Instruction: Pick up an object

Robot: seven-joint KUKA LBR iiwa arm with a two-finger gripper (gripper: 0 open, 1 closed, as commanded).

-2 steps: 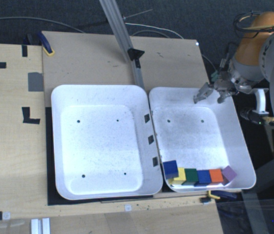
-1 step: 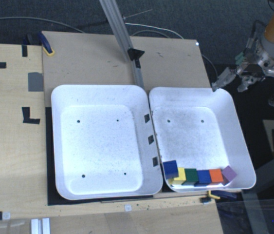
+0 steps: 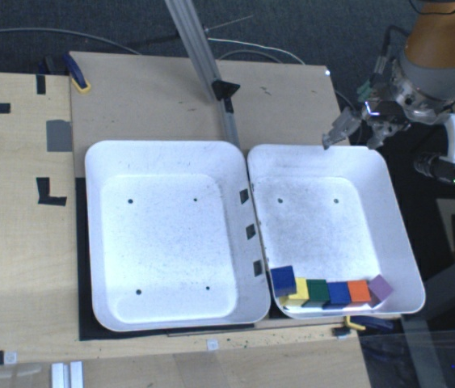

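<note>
step: approach | two-finger gripper (image 3: 356, 132) spread, empty | next: descend to small coloured blocks (image 3: 328, 291), far below-left in right white bin (image 3: 397, 217)

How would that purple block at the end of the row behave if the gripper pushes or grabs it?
The purple block looks like a small, flat-faced solid, so it should probably slide, not roll. It sits tilted against the right bin's rim beside the orange block, so a push may tip or jam it. The gripper hangs over the bin's far edge.
</note>
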